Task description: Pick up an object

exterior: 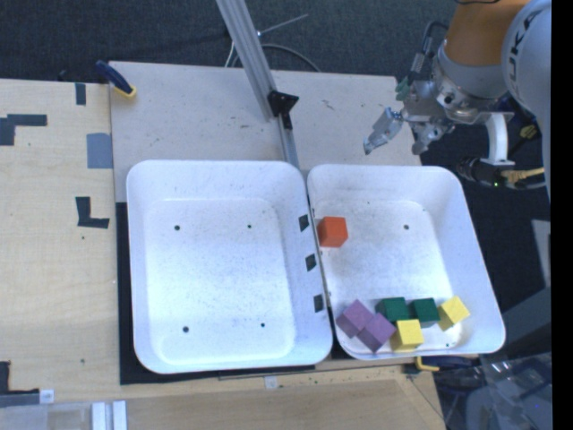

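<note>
An orange cube (332,231) lies alone near the left wall of the right bin (448,186). At that bin's near edge sits a cluster: two purple blocks (365,322), two green blocks (407,310) and two yellow blocks (408,333). My gripper (403,140) hangs over the bench just behind the right bin's far rim, well above and behind the orange cube. Its fingers (380,134) are spread open with nothing between them.
The left bin (143,186) stands beside the right one, sharing a middle wall. A slanted metal pole (255,52) comes down to the far end of that wall. A blue and yellow clamp (116,79) lies at the far left.
</note>
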### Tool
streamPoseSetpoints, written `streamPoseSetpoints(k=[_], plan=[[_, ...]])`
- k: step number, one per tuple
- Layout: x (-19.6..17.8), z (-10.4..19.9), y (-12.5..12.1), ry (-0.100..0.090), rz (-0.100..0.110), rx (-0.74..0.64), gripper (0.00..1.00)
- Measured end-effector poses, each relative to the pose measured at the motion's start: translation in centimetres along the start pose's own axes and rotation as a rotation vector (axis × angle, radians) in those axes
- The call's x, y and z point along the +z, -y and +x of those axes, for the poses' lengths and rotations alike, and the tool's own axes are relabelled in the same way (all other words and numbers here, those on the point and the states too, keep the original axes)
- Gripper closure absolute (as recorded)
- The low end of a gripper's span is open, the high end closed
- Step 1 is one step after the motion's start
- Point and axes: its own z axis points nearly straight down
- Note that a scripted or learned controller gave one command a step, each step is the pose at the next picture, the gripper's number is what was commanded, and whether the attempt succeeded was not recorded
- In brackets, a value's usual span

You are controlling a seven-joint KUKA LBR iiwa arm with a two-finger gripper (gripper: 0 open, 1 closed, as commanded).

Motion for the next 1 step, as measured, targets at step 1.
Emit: streamPoseSetpoints(k=[1], plan=[[4.95,-0.90,10.67,-0.002,0.008,0.004,0.00]])
